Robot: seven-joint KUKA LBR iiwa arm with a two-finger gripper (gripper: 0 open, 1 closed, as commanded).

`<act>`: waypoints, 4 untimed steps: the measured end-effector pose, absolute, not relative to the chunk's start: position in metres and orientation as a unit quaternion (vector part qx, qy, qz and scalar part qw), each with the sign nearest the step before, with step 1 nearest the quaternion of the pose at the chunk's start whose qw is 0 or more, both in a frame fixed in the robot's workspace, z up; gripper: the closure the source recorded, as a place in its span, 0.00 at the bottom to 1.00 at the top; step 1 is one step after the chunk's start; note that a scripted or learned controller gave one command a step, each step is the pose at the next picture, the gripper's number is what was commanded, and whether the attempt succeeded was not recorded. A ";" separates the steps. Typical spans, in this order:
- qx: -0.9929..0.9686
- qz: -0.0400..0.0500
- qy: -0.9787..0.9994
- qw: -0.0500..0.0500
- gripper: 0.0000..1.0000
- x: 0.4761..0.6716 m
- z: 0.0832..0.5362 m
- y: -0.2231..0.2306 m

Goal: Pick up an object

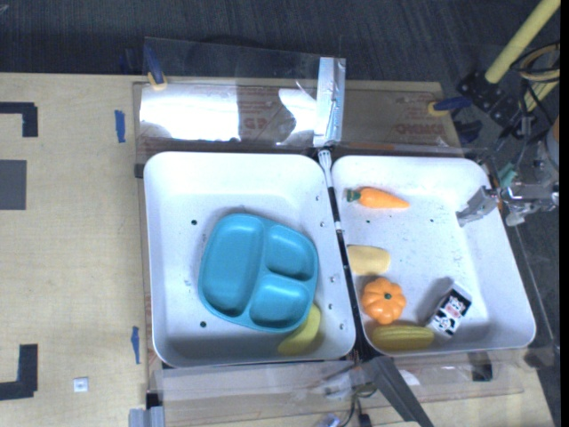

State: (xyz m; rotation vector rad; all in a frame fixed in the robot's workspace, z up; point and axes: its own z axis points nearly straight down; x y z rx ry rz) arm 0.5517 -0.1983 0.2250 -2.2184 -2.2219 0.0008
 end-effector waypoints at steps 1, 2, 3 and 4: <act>-0.697 -0.001 -0.717 -0.002 0.00 0.530 0.096 -0.198; -0.691 -0.001 -0.723 -0.001 0.00 0.481 0.087 -0.148; -0.714 0.002 -0.700 -0.009 0.00 0.480 0.088 -0.109; -0.719 -0.002 -0.695 -0.003 0.00 0.529 0.087 -0.125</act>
